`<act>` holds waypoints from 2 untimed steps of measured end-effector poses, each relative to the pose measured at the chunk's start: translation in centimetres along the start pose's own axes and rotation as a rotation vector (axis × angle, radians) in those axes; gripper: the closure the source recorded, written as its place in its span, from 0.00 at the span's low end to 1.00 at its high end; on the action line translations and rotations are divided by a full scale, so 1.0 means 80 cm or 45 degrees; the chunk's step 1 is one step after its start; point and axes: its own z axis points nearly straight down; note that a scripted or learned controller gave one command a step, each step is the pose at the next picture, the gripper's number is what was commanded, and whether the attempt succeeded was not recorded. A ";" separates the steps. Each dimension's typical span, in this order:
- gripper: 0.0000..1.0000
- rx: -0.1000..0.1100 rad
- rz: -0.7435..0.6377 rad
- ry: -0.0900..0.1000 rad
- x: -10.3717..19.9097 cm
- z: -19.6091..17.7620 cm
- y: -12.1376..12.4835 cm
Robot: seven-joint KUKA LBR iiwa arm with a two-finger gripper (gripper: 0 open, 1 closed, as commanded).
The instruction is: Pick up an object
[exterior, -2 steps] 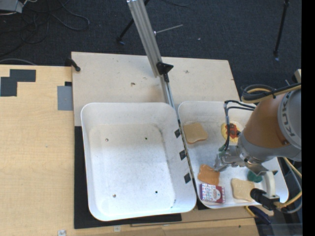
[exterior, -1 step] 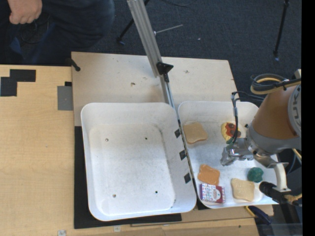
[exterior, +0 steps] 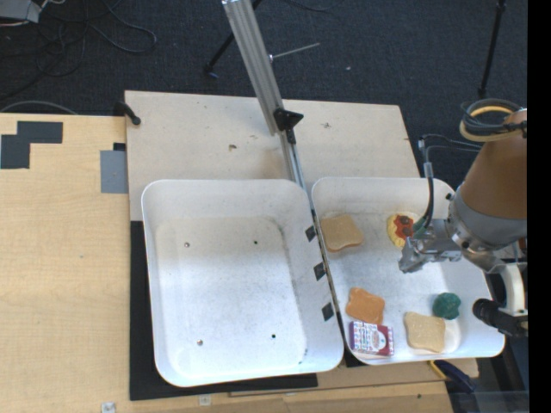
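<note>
The pincer [exterior: 413, 256] is held low over the right bin [exterior: 392, 186], beside a yellow toy [exterior: 398, 228]. Its grip cannot be told.

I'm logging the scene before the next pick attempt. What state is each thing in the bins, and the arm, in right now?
Toast slice: flat, right bin, far left part.
Orange piece: flat, beside the divider.
Red-and-white packet: flat, near edge.
Pale bread piece: flat, near right corner.
Green ball: resting beside the bread piece.
Yellow-and-red item: lying beside the gripper.
Gripper: over the right bin, holding nothing visible.
</note>
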 end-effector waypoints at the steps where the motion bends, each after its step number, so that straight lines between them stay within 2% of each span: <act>1: 1.00 0.002 0.000 0.000 0.001 -0.064 -0.012; 2: 1.00 0.009 -0.005 0.004 0.073 -0.065 -0.021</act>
